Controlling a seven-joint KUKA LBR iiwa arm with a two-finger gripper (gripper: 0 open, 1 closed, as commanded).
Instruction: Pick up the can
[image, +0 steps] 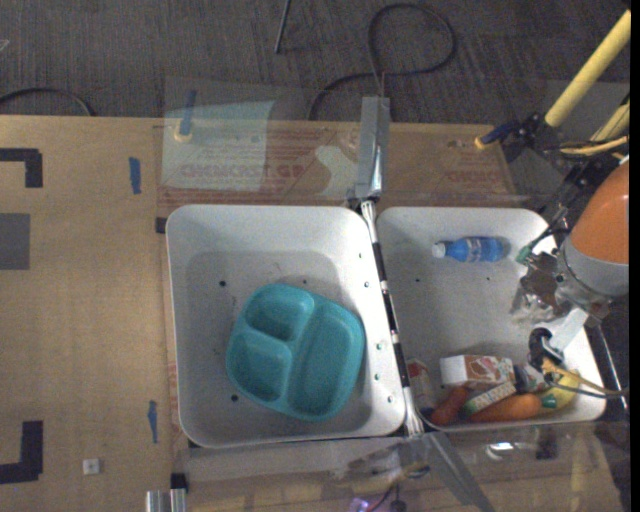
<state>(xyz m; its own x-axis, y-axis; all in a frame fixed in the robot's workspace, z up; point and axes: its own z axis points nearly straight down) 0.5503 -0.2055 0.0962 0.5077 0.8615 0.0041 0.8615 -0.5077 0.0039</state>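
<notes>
Orange carrot-shaped item (512, 407) lies against the near wall of the right bin (450, 310), with a red item (450, 404) touching its left end and a yellow item (566, 393) at its right end. Can (478, 370) sits just behind these, apparently on its side, white end to the left, red-brown label to the right. It is in the near part of the right bin, a bit right of the divider. The orange and red items press against its near side, so that side is crowded; its far side faces bare bin floor.

Left bin (200, 260) holds a teal divided plate (295, 350), flat, tilted diagonally, well apart from the can and across the divider.

Gripper (533, 292) hangs over the right side of the right bin, farther back than the can and to its right, not touching it. Cannot tell whether it is spread or pressed together; nothing visible in it. Orange band (605, 235) shows above it.

Blue bottle (472, 249) lies on its side near the far wall of the right bin, cap pointing left, well apart from the can.

Worktop (80, 320) has blue tape (135, 175) left of the bins. Black cable (410, 40) loops on the floor beyond.
</notes>
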